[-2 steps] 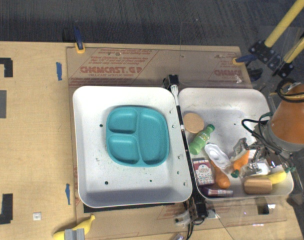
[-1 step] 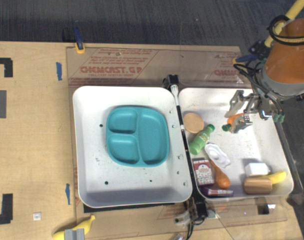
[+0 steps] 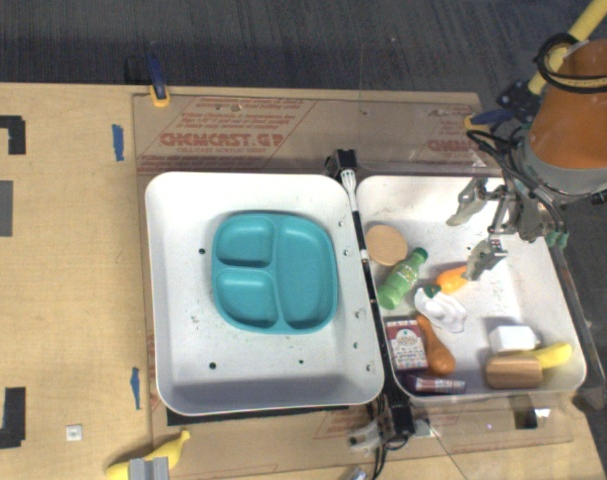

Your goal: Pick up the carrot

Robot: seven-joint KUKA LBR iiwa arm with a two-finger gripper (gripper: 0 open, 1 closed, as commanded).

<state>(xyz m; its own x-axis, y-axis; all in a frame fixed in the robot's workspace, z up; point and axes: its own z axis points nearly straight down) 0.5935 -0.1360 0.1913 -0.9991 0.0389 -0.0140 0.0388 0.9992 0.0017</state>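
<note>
A tan cardboard-covered bench is sitting under the camera, with dark floor running along the top, and two shallow white bins lying side by side on it. The left bin point(image 3: 173, 298) is holding a teal divided plate point(image 3: 276, 272). The right bin point(image 3: 571, 320) is carrying a clutter of small things: a tan round disc point(image 3: 387, 244), a green bottle point(image 3: 401, 278), a small red box point(image 3: 408, 344), a white crumpled piece point(image 3: 444, 312), a small orange piece point(image 3: 450, 280), a white block point(image 3: 512, 338), a brown bread-like piece point(image 3: 513, 371) and a banana point(image 3: 555, 355).

The carrot point(image 3: 436, 345) is lying near the middle of the right bin, slanting from under the white crumpled piece down toward the front wall, just beside the red box. It is looking like a toy: probably light, stiff and somewhat smooth, so it may be slipping or rolling if pinched near its tapered end. Taking it across its thicker middle, fingers straddling the long axis, seems the safest hold.

The claw point(image 3: 488, 256) is hanging over the upper part of the right bin, beside the small orange piece. Its fingers are too blurred to judge, and nothing is visibly caught between them. The carrot is lying apart from it, toward the front and a little to the left in the view.
</note>
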